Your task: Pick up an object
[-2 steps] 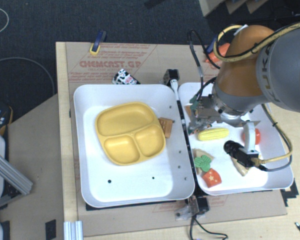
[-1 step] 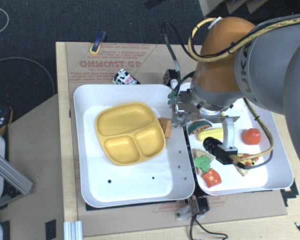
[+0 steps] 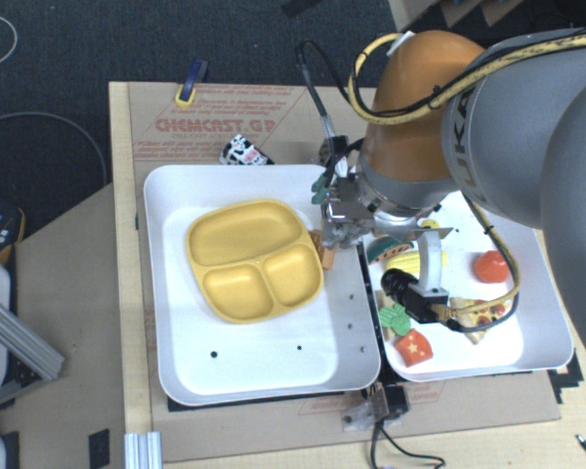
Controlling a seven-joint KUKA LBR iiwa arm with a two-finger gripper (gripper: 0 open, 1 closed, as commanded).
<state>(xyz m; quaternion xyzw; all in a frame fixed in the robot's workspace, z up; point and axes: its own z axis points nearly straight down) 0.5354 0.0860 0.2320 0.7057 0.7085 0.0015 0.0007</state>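
Camera view, yellow plate, left bin

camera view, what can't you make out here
- Gripper: open or shut cannot be told; the arm's wrist covers it.
- Right bin: its upper part is hidden under the arm.
- Toys under the arm, near the red ball: partly covered, too small to identify.
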